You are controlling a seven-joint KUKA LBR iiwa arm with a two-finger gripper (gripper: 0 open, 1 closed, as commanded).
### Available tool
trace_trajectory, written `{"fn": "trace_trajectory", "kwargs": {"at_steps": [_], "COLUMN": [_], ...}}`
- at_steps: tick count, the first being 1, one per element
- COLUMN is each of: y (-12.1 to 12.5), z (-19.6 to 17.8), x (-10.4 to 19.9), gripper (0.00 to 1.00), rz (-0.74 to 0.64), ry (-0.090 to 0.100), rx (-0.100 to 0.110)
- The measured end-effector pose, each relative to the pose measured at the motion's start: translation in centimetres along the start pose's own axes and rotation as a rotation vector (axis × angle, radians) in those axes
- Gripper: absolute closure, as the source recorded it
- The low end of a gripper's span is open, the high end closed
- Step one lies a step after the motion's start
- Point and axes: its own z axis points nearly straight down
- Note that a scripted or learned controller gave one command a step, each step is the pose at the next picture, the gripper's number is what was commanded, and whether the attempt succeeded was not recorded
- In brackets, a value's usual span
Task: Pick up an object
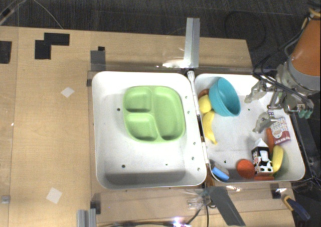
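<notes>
My gripper [260, 106] hangs over the right side of the right bin [235, 138], open, with nothing between its fingers. To its left a blue bowl [224, 96] lies tipped on its side. Just below the lower finger [264, 121] lies a red and white packet [281, 129]. A black and white carton [262, 158] stands near the bin's front right, with an orange-red ball [245, 168] and a yellow banana-shaped piece [277, 159] on either side. Another banana [208, 128] and a yellow fruit [204, 104] lie along the bin's left wall.
The left bin [108, 135] holds a green divided plate [153, 113]. A small blue object [219, 173] sits at the right bin's front left corner. A metal post [192, 42] stands behind the divider between the bins. Cables [266, 73] trail near the wrist.
</notes>
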Motion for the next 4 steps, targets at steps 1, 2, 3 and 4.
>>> {"fn": "trace_trajectory", "kwargs": {"at_steps": [1, 2, 3, 4], "y": [-2.9, -0.2, -0.7, 0.1], "z": [14.2, 17.2, 15.8, 17.0], "x": [-1.6, -10.4, -12.4, -12.2], "gripper": [0.00, 0.00, 0.00, 0.00], "rz": [-0.002, -0.302, -0.153, -0.141], "ry": [0.009, -0.007, 0.017, 0.020], "rx": [-0.002, 0.012, -0.003, 0.019]}}
